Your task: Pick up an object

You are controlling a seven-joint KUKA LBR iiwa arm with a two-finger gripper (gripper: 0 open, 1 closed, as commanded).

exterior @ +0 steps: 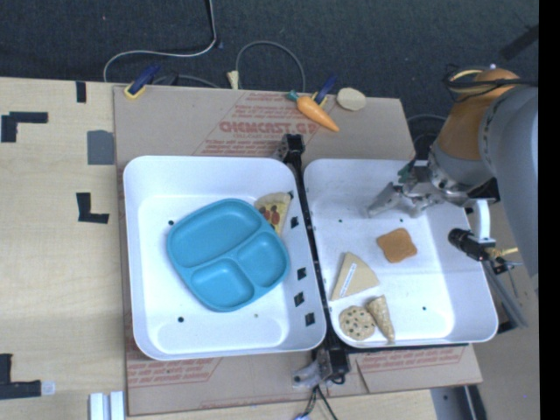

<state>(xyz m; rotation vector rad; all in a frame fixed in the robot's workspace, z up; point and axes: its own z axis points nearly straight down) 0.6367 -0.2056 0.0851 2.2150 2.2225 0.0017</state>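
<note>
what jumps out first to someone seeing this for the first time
The big blue divided plate in the left bin stands out most. Next, the grey and orange arm's gripper low over the right bin, just above a brown toast slice. A toy carrot lies behind the bins.

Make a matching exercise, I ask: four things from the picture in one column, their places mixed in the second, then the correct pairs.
1. blue tray
2. carrot
3. cookie
4. gripper

a. on the cardboard behind the bins
b. front of the right bin
c. in the left bin
d. over the back of the right bin

Pairs: 1-c, 2-a, 3-b, 4-d
</note>
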